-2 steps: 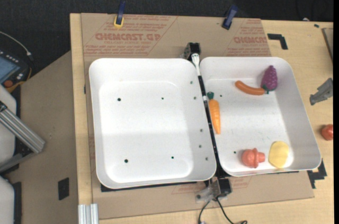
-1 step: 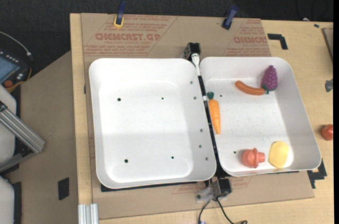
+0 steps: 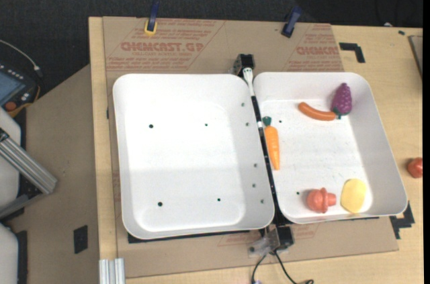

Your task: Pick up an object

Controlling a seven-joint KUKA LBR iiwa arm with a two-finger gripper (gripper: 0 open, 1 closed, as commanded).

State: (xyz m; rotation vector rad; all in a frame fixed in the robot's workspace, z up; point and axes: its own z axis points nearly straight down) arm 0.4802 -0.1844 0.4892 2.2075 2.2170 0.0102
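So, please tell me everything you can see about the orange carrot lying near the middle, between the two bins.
The orange plastic-looking toy carrot has a small green top pointing away from the camera and a tapered tip pointing toward it. It lies flat and lengthwise in the right shallow white bin, pressed along that bin's left wall, next to the dark seam between the bins. It looks smooth and whole. No other toy touches it.
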